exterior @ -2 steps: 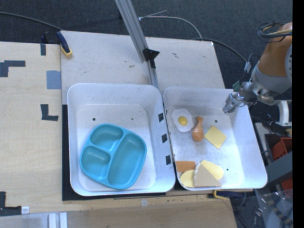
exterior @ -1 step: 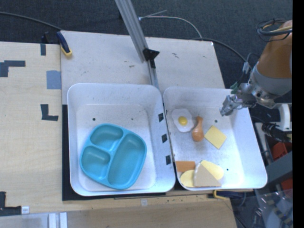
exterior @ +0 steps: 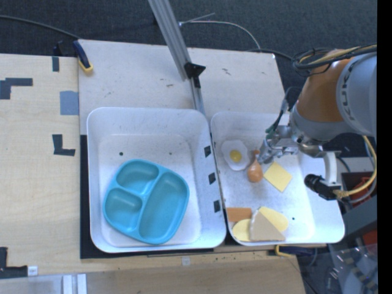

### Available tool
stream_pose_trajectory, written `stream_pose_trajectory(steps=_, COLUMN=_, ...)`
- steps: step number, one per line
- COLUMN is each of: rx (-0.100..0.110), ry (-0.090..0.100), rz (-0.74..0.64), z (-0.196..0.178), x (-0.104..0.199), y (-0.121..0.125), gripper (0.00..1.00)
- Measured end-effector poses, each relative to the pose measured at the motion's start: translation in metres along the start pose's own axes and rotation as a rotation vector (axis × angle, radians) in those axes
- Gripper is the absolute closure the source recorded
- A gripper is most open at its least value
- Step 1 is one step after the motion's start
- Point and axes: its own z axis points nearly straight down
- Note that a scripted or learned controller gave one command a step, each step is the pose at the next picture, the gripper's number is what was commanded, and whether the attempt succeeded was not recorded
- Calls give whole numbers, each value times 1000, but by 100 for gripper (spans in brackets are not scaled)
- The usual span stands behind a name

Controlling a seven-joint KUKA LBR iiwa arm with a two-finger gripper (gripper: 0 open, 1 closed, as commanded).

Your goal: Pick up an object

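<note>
Seen from above, the gripper (exterior: 264, 155) hangs low in the right bin (exterior: 318, 225), just above a small orange-brown toy food piece (exterior: 255, 173) lying between a fried egg (exterior: 234, 156) and a yellow cheese slice (exterior: 278, 177); whether it is apart or together cannot be told, and nothing is visibly held. The piece looks light, hard and rounded, likely to slip, so a grip across its narrow middle seems wisest. The bin floor is smooth and crowded near the egg, while the left bin (exterior: 104, 127) holds a blue divided plate (exterior: 146, 201) on the pale worktop (exterior: 37, 103).
</note>
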Motion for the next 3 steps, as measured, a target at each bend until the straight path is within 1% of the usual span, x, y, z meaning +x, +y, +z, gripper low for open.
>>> stream_pose_trajectory(steps=1, rx=-7, ry=0, rz=-2, z=-31, x=54, y=-20, gripper=100)
stream_pose_trajectory(steps=2, rx=-4, ry=0, rz=-3, z=-35, x=122, y=-53, gripper=100)
stream_pose_trajectory(steps=3, rx=-5, ry=-2, rz=2, z=-35, x=118, y=-52, gripper=0)
